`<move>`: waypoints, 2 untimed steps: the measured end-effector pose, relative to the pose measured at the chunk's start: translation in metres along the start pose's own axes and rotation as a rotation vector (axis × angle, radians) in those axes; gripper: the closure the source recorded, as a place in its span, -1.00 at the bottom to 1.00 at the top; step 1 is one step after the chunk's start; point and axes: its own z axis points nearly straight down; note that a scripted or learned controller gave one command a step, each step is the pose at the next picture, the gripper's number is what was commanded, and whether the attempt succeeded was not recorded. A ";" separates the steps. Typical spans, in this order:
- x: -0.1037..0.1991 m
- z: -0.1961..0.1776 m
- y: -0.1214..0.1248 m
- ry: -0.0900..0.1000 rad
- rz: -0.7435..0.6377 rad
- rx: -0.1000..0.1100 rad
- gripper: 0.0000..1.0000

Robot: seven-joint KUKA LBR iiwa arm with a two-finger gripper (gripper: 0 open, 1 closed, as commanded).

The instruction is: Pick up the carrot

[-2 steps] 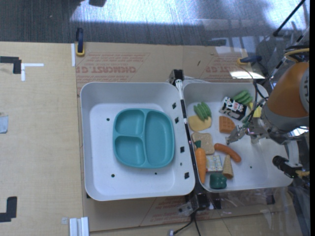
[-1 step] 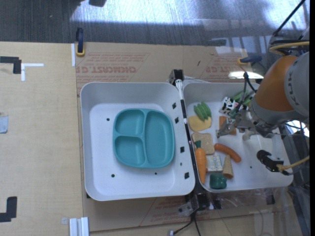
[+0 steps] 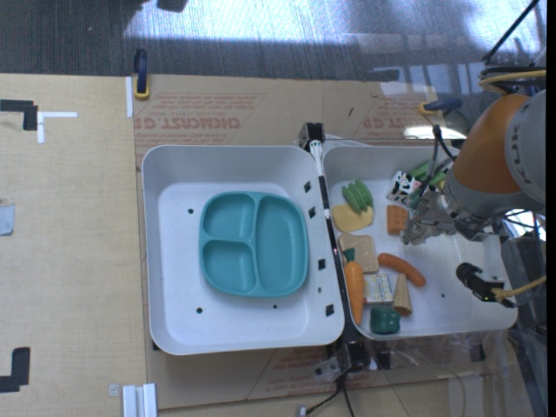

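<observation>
The big grey arm (image 3: pixel 512 159) with its orange band comes in from the right side and bends down over the right bin (image 3: pixel 452 315). Its gripper (image 3: pixel 423 226) hangs low over the middle of that bin, pointing down and a little to the left. The gripper is dark and small here, so I cannot tell if it is wide or narrow. Nothing can be seen held in it.

The carrot (image 3: pixel 354 290) lies in the right bin, right along its left wall. It is long and orange, and its thick end points up toward a slice of bread (image 3: pixel 361 252). The carrot sits to the left of the gripper and lower in the picture, and they are apart, not touching. Between them lie a red sausage (image 3: pixel 402 268) and a small orange block (image 3: pixel 397 219), which is just beside the gripper.

Other toy foods are near the carrot. A dark green thing (image 3: pixel 385 321) sits by its lower end. A yellow piece (image 3: pixel 352 218) and a green pea pod (image 3: pixel 357 195) lie above the bread.

The left bin (image 3: pixel 174 320) holds a teal plate (image 3: pixel 254 243) with three parts. Both bins sit side by side on the surface (image 3: pixel 69 259).
</observation>
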 end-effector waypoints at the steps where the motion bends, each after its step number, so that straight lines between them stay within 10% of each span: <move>1: 0.033 -0.166 -0.005 -0.001 0.041 -0.004 1.00; 2: 0.033 -0.166 -0.005 -0.002 0.040 -0.002 -1.00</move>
